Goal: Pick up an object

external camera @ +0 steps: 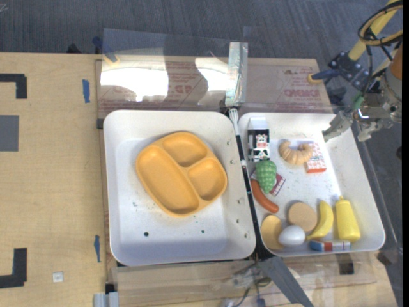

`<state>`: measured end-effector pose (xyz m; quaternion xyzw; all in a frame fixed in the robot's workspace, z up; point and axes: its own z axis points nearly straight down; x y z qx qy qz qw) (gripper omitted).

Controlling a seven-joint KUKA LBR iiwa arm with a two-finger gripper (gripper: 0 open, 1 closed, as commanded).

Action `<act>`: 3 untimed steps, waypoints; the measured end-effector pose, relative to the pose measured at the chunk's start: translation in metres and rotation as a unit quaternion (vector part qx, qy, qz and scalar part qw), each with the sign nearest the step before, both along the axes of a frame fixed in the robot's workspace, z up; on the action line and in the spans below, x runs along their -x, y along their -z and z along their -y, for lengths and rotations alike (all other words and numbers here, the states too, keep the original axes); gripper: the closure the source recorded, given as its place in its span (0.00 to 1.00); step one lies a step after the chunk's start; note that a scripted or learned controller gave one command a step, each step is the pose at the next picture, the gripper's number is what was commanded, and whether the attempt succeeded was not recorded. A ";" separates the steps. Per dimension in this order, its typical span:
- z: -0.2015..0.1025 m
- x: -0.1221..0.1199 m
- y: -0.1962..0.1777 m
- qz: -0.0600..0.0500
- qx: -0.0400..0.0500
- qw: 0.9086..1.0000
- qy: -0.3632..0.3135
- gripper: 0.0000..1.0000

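My gripper [351, 130] hangs over the far right corner of the right bin [358, 165], open, with nothing between its fingers. Several toy foods lie in that bin. A small milk carton [259, 144] stands at the far left, with a croissant [297, 152] and a red-and-white packet [316, 164] to its right. Below them lie a green vegetable [266, 174] and a red sausage [264, 197]. Along the near edge sit a brown cookie [303, 215], a white egg [292, 235], a banana [325, 219] and a yellow bottle [347, 219]. The croissant and packet lie closest to the gripper.
The left bin [121, 222] holds a yellow divided plate [182, 172]. A clear plastic wall [236, 75] stands behind the bins. An orange slice [271, 228] and a small tube [330, 245] lie at the right bin's near edge. Yellow cables [377, 24] hang at the upper right.
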<state>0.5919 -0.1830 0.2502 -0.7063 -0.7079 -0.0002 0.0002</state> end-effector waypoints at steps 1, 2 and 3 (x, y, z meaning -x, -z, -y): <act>-0.034 0.030 0.115 -0.003 -0.001 0.991 0.132 0.00; -0.039 -0.054 0.154 0.008 0.001 0.979 0.202 0.00; -0.038 -0.056 0.140 0.011 0.002 0.980 0.200 1.00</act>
